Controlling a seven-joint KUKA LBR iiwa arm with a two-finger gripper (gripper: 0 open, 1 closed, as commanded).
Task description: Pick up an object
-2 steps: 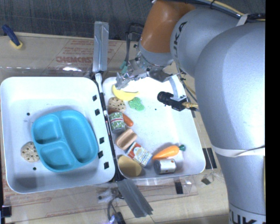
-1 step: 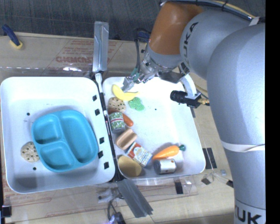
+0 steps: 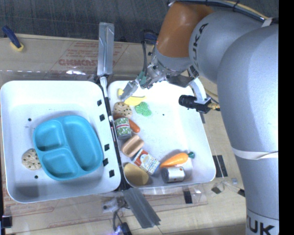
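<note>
Grey arm (image 3: 235,58) across the right side, orange band above the wrist, bent down over the far end of the right bin (image 3: 198,131). Two white bins side by side, the left bin (image 3: 14,102) holding a blue sectioned plate (image 3: 66,146) with a cookie (image 3: 31,159) just beside its left edge.

Gripper (image 3: 129,88) low over the far left corner of the right bin, tip slanted toward the divider; cannot tell whether apart or together, and nothing seen held in it. Just below the tip, a yellow piece (image 3: 134,101) on the bin floor, close to touching it.

Near the yellow piece, a green piece (image 3: 143,109) and a second cookie (image 3: 121,109). Further down the left wall, a small labelled can (image 3: 122,127) with a red-orange bit (image 3: 134,127) against it, then a hot dog bun (image 3: 132,145). Along the near end, a tan rounded lump (image 3: 135,175), a small carton (image 3: 148,163), a carrot (image 3: 175,159) and a silver can (image 3: 173,174) lying on its side
</note>
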